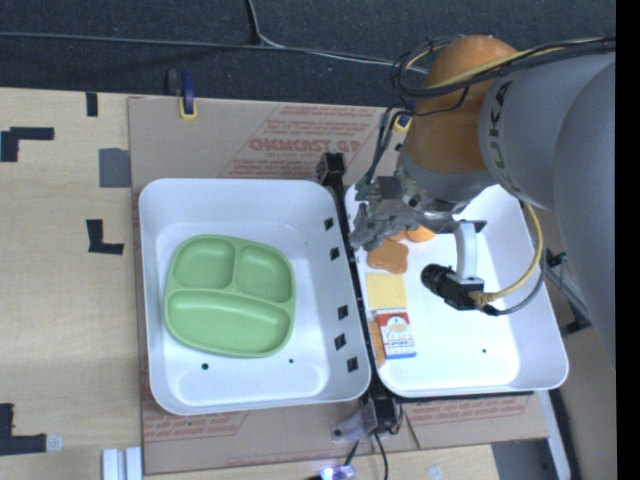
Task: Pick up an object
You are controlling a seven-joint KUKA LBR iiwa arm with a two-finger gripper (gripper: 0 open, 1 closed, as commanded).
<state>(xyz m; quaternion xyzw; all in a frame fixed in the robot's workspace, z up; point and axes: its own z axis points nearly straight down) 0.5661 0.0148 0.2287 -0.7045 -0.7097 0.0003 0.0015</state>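
Gripper (pixel 375 223) beside brown piece (pixel 389 257) (yellow card (pixel 387 291) and carton (pixel 396 334) below)

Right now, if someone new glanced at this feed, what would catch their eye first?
Probably the big grey arm with its orange band, reaching in from the right, its end effector low over the right bin near a brown piece, a yellow square and a small red and white carton. Next, the green divided plate lying alone in the left bin.

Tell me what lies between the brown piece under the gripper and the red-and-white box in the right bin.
A flat yellow square, seen in the camera view, lies between the brown piece and the box.
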